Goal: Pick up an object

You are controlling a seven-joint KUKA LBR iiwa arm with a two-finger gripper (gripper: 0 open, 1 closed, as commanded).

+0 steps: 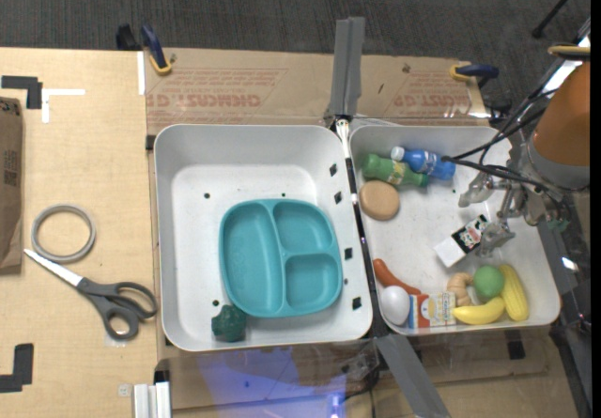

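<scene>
Reaching in from the right, the gripper (495,208) hangs over the right bin (423,219), above the bin's middle-right part. Its metal fingers (479,189) are spread apart, and nothing sits between them. Just below them lies a small black-and-white box (466,239), tilted on the bin floor; whether a fingertip touches it cannot be told. The arm's orange band (569,117) shows at the right edge, with dark cables running from it toward the wrist.

Along the back of the right bin lie a green bottle (395,171) and a blue bottle (422,162), side by side and touching. Just in front of them sits a tan oval bread roll (379,200). In the near right corner a cluster is packed together: a green ball (487,282), a corn cob (516,291), a banana (478,313), a small carton (434,309), a white egg (394,304) and an orange-red carrot (384,271) leaning along the left wall.

The left bin (188,219) holds a teal divided plate (280,256) with three compartments, and a dark green lump (228,324) rests beside the plate's near left corner.

On the bench to the left lie a roll of tape (63,232) and a pair of scissors (94,294), near each other but apart.
</scene>
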